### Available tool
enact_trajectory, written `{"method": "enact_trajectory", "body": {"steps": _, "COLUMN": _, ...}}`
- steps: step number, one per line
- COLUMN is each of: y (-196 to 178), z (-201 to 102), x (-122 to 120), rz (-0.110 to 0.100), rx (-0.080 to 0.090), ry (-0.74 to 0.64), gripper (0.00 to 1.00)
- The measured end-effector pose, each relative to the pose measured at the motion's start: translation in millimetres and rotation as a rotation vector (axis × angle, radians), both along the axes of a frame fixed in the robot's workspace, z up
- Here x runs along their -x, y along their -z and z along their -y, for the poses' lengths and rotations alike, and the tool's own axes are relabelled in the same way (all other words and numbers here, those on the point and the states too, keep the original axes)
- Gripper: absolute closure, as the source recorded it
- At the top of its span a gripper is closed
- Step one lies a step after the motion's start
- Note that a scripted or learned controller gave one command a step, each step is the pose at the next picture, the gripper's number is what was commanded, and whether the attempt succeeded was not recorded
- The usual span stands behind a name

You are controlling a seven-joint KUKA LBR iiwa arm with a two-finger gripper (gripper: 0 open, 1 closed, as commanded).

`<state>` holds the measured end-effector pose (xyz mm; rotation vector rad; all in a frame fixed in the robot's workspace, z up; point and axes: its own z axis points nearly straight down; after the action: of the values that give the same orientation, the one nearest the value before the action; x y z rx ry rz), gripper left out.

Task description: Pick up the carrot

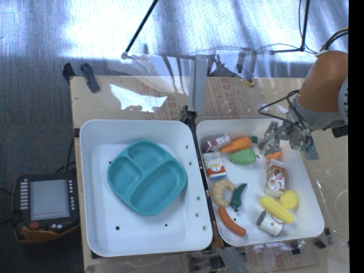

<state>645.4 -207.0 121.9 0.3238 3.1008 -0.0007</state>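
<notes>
The carrot (238,144) is orange with a green top and lies slanted near the back of the right bin (314,193). Left of it is a purple packet (216,143), and a green leafy toy (243,157) lies just in front. My gripper (273,139) hangs over the bin's back right part, a short way right of the carrot's green end and apart from it. A small orange piece (274,155) sits directly below the gripper. Nothing shows as held.
The right bin also holds a small carton (214,165), croissant (223,190), green pepper (238,196), sausage (232,221), corn cob (276,208), lemon (289,199), can (269,223) and juice box (276,180). A teal divided plate (147,176) lies in the left bin (91,209).
</notes>
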Motion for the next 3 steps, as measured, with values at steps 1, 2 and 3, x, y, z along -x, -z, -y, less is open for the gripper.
{"method": "enact_trajectory", "body": {"steps": 1, "y": 0.6, "z": -0.6, "x": 0.1, "rz": -0.001, "rx": -0.001, "ry": -0.001, "gripper": 0.0}}
{"method": "enact_trajectory", "body": {"steps": 2, "y": 34.3, "z": 6.5, "x": 9.2, "rz": -0.023, "rx": -0.008, "ry": 0.28, "gripper": 0.0}}
{"method": "enact_trajectory", "body": {"steps": 3, "y": 21.9, "z": 5.4, "x": 6.9, "rz": -0.017, "rx": -0.007, "ry": 0.277, "gripper": 1.0}}
